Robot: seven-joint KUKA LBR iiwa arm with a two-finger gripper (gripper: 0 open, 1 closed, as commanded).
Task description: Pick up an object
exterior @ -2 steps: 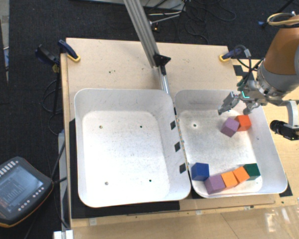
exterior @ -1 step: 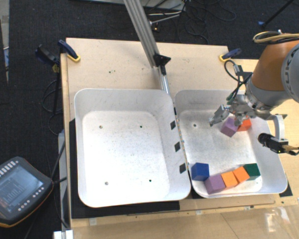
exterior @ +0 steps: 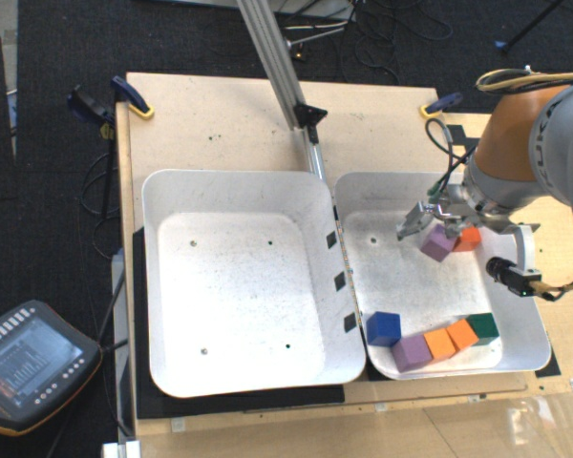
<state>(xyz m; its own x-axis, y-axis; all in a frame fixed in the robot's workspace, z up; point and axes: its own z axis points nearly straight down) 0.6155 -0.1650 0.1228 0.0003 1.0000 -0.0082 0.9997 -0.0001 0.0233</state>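
Note:
In the right bin (exterior: 382,198), a purple block (exterior: 438,244) and a small orange block (exterior: 469,239) lie side by side near the middle. My gripper (exterior: 430,227) hangs just above and behind them, with its fingers spread and one grey finger (exterior: 410,223) pointing left. The purple block sits just below the fingertips, and nothing is gripped between them. Along the bin's front edge lie a blue cube (exterior: 383,328), a second purple block (exterior: 412,352), an orange block (exterior: 440,342) and a green block (exterior: 480,329).
The left bin (exterior: 172,198) adjoins the right one. A slanted metal pole (exterior: 272,51) ends at the bins' shared back edge. Clamps (exterior: 134,98) grip the bench corners, and a teach pendant (exterior: 29,361) lies at the lower left.

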